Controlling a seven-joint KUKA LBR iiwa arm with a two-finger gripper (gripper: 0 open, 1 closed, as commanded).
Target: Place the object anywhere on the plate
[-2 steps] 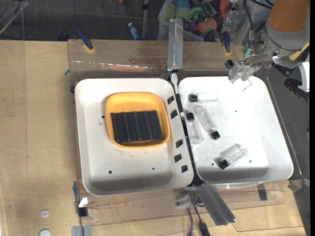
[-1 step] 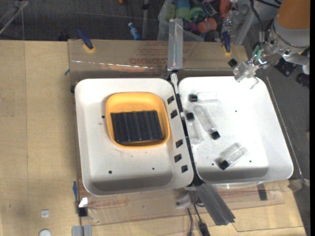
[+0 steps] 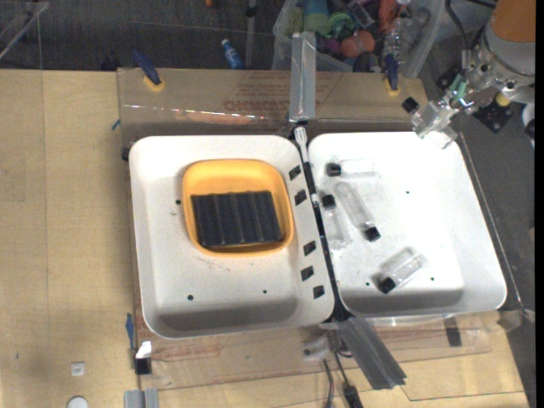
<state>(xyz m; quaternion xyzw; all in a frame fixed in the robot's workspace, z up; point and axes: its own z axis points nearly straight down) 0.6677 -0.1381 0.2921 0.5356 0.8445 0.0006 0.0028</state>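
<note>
My arm is cut off by the top right edge; my gripper is blurred, its grasp unreadable

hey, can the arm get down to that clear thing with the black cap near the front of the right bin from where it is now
Probably yes. The gripper hangs above the right bin's far right corner, and the clear capped piece lies flat in the open, apart from the other clear pieces, with nothing over it.

No text, label or number can be read anywhere.

Two white bins side by side, clear tub of colourful toys behind
</note>
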